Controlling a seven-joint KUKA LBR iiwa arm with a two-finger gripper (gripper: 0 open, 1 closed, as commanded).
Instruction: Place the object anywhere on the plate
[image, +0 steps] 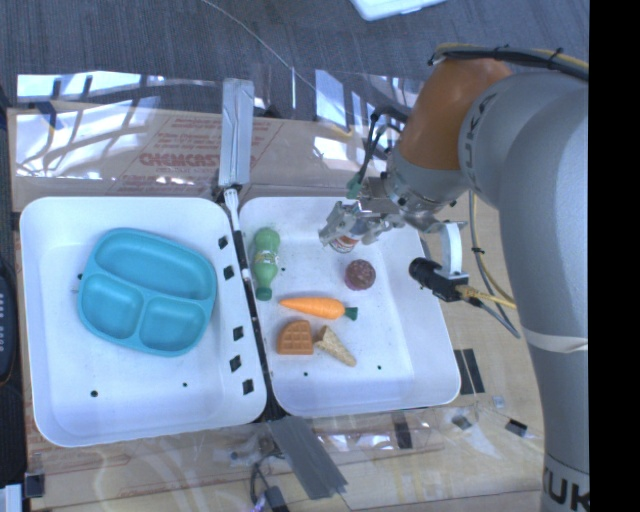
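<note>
The claw (347, 232) hangs over the far part of the right bin (420, 375), and whether it is released or clenched cannot be told from this slanted view. A small thing with a reddish band shows right under it, but it is too blurred to tell whether it is an object or part of the claw itself, so nothing can be said to be grasped.

Just beside the claw, toward the near edge, lies a round brown cookie (360, 274). Further on lie a carrot (316, 308), a waffle (295, 338) touching an ice cream cone (336, 346), and a green bottle (264, 261) close against the wall between the bins. The task does not say which of these is meant; all of them lie in the right bin, well apart from the blue plate (145, 292), which sits in the left bin (50, 400) on the table (180, 145).

The risks, judged from here: the cookie is low and flat, so the claw could close above it or push it aside. Any carry has to clear the raised wall between the bins, and a loose grip could drop the thing there or short of the plate. The plate's raised dividers could also tip a round piece off its rim.
</note>
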